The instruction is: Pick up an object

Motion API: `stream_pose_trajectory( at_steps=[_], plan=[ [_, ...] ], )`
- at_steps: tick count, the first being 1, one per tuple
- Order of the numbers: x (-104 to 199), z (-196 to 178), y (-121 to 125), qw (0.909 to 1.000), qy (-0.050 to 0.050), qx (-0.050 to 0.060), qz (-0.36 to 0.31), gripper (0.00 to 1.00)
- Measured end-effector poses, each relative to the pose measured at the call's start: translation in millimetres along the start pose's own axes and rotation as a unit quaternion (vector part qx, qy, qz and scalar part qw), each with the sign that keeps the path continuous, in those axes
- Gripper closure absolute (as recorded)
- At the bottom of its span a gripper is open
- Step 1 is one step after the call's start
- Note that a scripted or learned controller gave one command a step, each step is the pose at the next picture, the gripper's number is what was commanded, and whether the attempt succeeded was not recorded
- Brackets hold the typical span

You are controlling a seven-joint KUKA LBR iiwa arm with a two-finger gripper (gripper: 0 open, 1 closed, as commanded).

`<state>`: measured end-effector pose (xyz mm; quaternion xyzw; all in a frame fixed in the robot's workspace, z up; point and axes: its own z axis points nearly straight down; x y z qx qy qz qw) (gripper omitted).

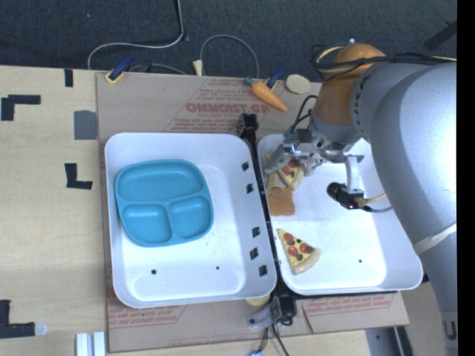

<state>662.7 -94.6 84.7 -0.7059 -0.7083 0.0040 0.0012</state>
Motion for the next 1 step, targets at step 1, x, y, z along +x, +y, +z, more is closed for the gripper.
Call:
stream_pose_trajectory(
  at_steps=[1],
  plan=[
    [-0.8, -10.4, -0.9, 1.0000, 0.000, 0.000, 0.001, 1.00]
  ],
)
